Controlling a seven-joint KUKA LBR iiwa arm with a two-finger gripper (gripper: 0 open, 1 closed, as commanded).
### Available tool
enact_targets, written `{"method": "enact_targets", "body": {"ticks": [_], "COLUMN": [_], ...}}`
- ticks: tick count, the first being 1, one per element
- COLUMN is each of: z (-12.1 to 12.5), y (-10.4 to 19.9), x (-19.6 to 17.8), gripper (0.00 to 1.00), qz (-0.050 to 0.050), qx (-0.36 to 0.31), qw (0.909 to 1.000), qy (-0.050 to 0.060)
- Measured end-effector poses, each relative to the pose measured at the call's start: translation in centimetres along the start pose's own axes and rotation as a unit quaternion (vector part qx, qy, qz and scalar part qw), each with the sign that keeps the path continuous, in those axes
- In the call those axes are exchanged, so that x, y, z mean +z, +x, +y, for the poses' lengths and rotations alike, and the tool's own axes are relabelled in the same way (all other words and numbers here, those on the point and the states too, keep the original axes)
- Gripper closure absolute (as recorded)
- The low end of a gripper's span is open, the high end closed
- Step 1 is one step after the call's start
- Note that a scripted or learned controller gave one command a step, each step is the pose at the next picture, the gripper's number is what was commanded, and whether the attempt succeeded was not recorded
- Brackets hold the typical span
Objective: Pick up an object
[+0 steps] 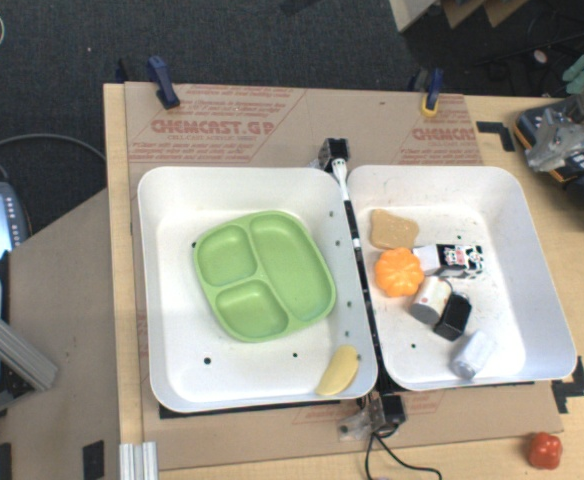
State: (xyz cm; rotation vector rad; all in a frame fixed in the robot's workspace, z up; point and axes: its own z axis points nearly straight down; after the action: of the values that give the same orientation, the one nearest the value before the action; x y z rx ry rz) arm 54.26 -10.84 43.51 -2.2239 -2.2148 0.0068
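Observation:
The right bin (532,268) holds a tan bread-like piece (393,230), an orange pumpkin-shaped toy (399,272), a small white and black box (460,258), a white and grey cylinder (430,298), a black block (453,316) and a pale grey cylinder (472,353). A green divided plate (263,274) lies in the left bin (162,268), with a yellow banana-like piece (338,371) in that bin's front right corner. My gripper (564,140) sits at the right edge, beyond the right bin's far right corner and well apart from every object.
A black divider strip (352,248) runs between the two bins. A small red object (543,450) lies on the bench outside the right bin, at the front right. Clamps (162,80) hold the board at the back.

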Motion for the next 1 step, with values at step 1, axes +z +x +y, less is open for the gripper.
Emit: {"method": "enact_targets", "body": {"ticks": [1], "z": [-1.35], "y": [-1.82], "x": [22.68], "gripper": [1.00], "qz": [0.002], "qx": [0.000], "qw": [1.0000], "qy": [0.006]}}
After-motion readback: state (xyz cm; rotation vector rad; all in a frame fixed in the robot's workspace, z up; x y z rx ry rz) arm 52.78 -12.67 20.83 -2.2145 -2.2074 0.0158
